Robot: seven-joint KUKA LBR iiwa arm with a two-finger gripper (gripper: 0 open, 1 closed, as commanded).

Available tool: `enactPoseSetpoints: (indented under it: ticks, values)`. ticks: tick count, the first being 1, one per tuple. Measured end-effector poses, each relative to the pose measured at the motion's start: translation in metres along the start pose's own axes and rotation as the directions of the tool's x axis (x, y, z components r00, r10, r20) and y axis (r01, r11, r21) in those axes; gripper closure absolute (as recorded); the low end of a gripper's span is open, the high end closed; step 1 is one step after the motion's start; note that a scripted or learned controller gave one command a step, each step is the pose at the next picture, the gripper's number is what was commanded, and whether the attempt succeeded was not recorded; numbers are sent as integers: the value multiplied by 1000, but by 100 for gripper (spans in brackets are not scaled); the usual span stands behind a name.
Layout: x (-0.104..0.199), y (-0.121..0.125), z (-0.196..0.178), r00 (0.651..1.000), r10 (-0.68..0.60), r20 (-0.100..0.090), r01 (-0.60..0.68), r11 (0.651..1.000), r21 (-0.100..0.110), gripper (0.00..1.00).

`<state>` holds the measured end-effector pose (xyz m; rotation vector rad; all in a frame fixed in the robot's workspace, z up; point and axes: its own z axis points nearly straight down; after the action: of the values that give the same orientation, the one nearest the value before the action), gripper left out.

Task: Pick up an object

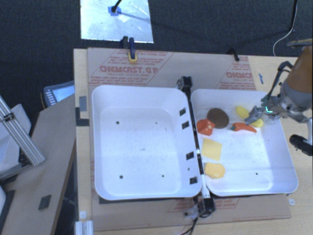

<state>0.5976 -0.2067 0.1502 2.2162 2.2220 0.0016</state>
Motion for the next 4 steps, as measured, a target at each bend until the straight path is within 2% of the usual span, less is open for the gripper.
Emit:
enactPoseSetpoints:
  ticks: [1, 2, 3, 4]
  values:
    - [45, -10, -62, 1000, -6, -2, 6, 1000, -4, 0]
    - [75, 19, 37, 1000, -5, -3, 5, 1000, 3, 0]
    - [112, 74, 51, 1000, -7, -3, 7, 1000, -3, 0]
    - [110, 42, -11, 1000, 2, -1, -2, 1000, -2, 0]
